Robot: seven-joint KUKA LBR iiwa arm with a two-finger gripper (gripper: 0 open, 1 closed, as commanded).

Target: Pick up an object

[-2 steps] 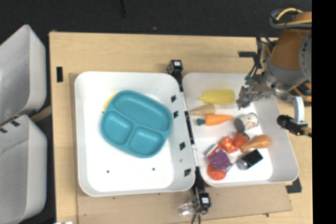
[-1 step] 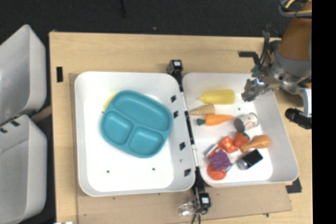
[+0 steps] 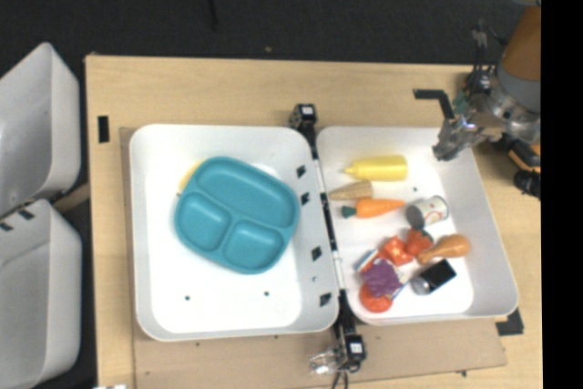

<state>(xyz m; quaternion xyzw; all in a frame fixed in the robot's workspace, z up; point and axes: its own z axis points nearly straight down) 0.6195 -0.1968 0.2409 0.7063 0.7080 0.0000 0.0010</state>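
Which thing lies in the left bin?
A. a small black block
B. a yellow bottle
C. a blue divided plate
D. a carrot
C: the blue divided plate lies in the left bin, while the yellow bottle, the carrot and the small black block all lie in the right bin.

Lighting and image quality: even overhead illumination, moderate sharpness.

The two white bins [image 3: 146, 223] are brightly lit, near overexposure, with faint soft shadows along their inner walls; the wooden bench [image 3: 228, 87] is mid-toned, and the surrounding floor falls to near black. The blue divided plate [image 3: 237, 212] shows a mild sheen without hard glare. Fine detail is soft and grainy, most noticeably on the small items and the gripper [image 3: 449, 141].
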